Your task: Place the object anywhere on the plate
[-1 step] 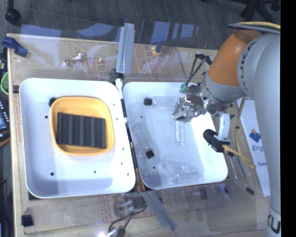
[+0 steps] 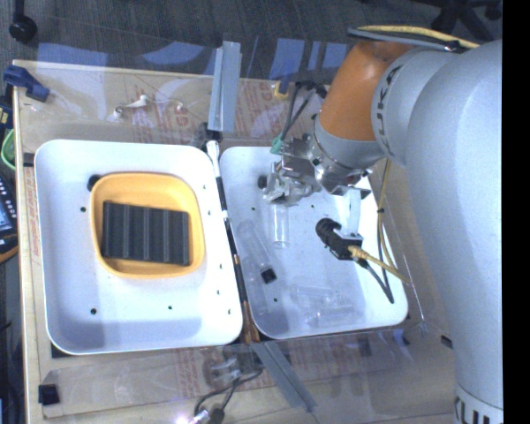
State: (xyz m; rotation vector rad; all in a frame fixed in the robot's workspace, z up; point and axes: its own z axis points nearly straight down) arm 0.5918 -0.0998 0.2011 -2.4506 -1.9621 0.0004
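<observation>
So my arm (image 2: 450, 148) comes in from the right side of the camera view, big grey links taking up most of that edge, with the upper link running from bottom right up toward the top. The orange band (image 2: 358, 91) sits just above my wrist, tilted down and to the left. Below it the grey wrist flange (image 2: 340, 162) angles down-left too. My gripper (image 2: 283, 188) hangs off that, pointing downward and a bit left, all metal bits and brackets. Cables (image 2: 375, 268) trail off the wrist side, down and to the right. Honestly can't make out the claw tips clearly from this angle, too cluttered.
</observation>
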